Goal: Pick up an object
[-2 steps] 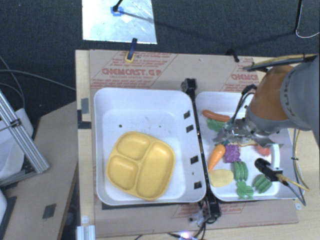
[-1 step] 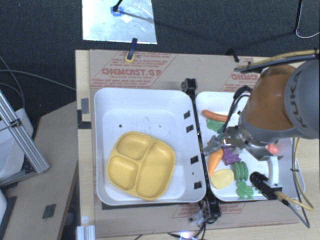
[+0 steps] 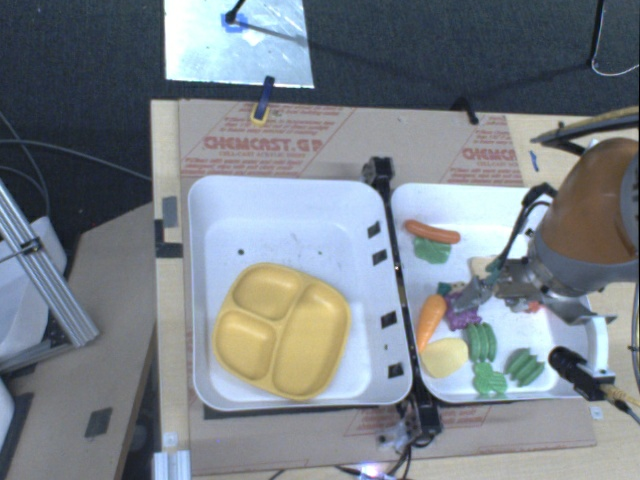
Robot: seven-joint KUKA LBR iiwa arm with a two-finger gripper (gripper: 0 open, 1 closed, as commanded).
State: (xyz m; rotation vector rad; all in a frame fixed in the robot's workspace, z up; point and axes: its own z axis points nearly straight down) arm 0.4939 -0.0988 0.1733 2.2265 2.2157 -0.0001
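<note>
The right bin (image 3: 470,200) holds several toy foods. An orange-red sausage (image 3: 432,232) lies at the back with a green piece (image 3: 433,252) just in front of it. An orange carrot (image 3: 431,320) lies by the bin's left wall, beside a purple piece (image 3: 463,315). A yellow piece (image 3: 446,356) and green pea pods (image 3: 481,342) (image 3: 524,366) sit along the front. My gripper (image 3: 477,294) reaches in from the right, low over the bin, its tip right at the purple piece's upper edge. Part of the purple piece is hidden under it.
The left bin (image 3: 290,203) holds a yellow divided plate (image 3: 282,330). A black divider (image 3: 392,268) with clips runs between the two bins. The arm's wrist (image 3: 585,223) covers the right bin's right side. A pale piece (image 3: 482,265) peeks out behind the gripper.
</note>
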